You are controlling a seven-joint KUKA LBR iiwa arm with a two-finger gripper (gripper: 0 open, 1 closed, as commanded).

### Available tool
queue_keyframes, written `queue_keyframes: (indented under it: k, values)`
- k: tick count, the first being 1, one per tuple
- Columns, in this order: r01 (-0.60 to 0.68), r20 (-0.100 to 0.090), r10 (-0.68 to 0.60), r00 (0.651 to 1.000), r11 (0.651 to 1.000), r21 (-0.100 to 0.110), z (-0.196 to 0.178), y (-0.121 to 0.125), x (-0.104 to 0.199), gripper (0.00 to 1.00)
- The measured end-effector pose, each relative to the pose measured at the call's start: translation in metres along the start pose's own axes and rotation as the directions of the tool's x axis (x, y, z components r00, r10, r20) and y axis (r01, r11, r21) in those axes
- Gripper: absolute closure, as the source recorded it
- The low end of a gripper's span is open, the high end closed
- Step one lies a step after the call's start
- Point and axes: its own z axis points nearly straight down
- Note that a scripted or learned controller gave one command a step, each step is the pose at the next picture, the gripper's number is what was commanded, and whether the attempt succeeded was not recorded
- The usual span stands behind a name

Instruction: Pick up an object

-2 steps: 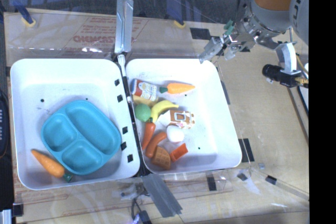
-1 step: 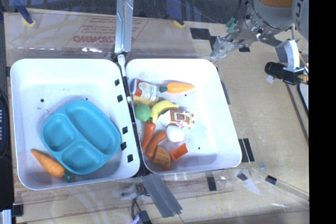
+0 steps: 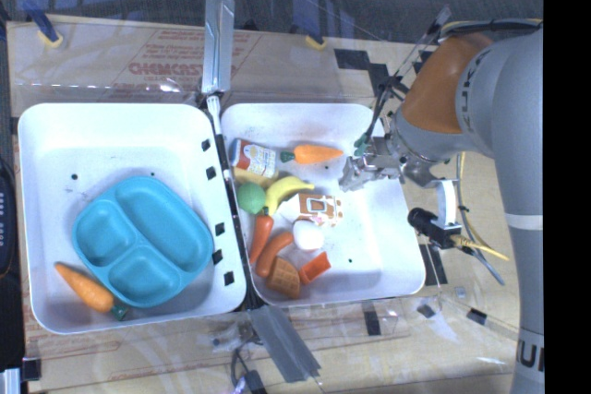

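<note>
Toy food lies heaped in the left half of the right bin (image 3: 392,268), and none of it is between the gripper's fingers. Counted there: one yellow banana (image 3: 286,190), one green ball-like fruit (image 3: 251,197), one white egg (image 3: 308,236), one small printed carton (image 3: 319,208) and one larger packet (image 3: 259,160) against the bin's left wall. Carrots in this bin number two: one carrot (image 3: 317,154) near the far wall, beside the packet, and one slimmer orange carrot (image 3: 261,236) slanting down below the green fruit. A brown wedge (image 3: 284,277) and a red-orange piece (image 3: 315,267) sit nearest the front wall; several items touch or overlap.

The gripper (image 3: 355,175) hangs over the right bin's right part, just right of the far carrot; whether its fingers are spread or closed cannot be told.

The left bin (image 3: 55,129) holds one blue divided plate (image 3: 143,240) with three compartments, and one more carrot (image 3: 85,287) at the plate's lower left edge.
</note>
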Motion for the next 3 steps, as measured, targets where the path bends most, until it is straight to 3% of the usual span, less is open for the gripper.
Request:
queue_keyframes:
  k: [1,2,3]
  values:
    - [0.001,0.003,-0.001,1.000,1.000,-0.011,-0.006,0.003,-0.001,0.00]
    - [-0.138,0.000,0.138,0.990,0.990,-0.013,0.047,0.055,0.040,0.00]
    - [0.142,0.006,-0.142,0.990,0.990,-0.016,0.006,0.082,0.064,0.00]
